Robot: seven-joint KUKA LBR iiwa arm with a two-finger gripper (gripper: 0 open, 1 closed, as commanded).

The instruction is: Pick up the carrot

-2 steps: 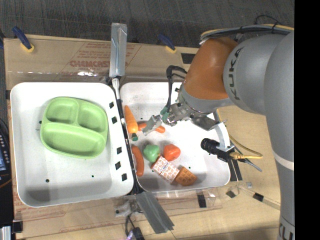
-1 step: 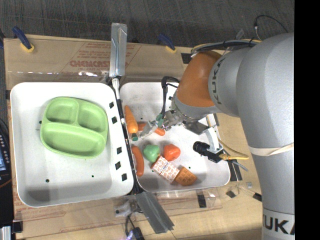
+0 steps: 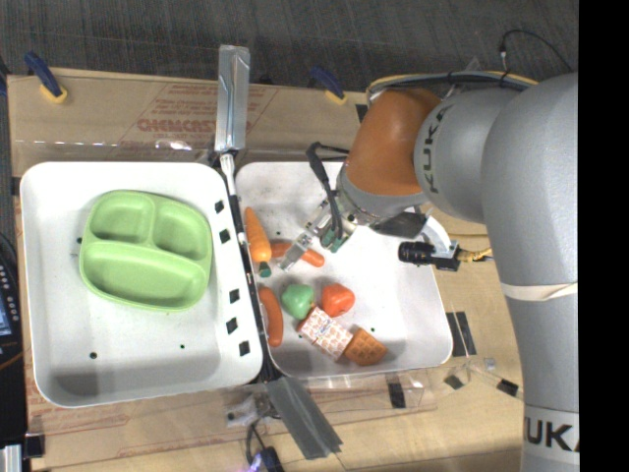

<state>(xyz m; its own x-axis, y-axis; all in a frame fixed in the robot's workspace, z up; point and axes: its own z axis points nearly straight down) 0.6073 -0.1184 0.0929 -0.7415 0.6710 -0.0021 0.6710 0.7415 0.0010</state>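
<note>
Cardboard sheeting covers the tabletop (image 3: 118, 106), on which two shallow white bins are set side by side. Low over the right bin (image 3: 418, 308) the gripper (image 3: 316, 234) is seen, its fingers (image 3: 329, 232) pointed down and toward the divider; whether they are apart or together cannot be told, and nothing is clearly seen clamped between them. Just below the fingertips a small orange carrot piece (image 3: 298, 254) lies on the bin floor, apparently untouched. A longer carrot (image 3: 257, 236) rests against the dividing wall just beside it, and a third orange one (image 3: 271, 315) lies further down the same wall. Nearby are found a green vegetable (image 3: 297, 298), a red tomato-like toy (image 3: 337, 298) and a toy ice-cream cone (image 3: 339, 338). A green divided plate (image 3: 147, 247) sits in the left bin (image 3: 44, 293). The approach is judged nearly complete; closing and lifting remain to be done.
</note>
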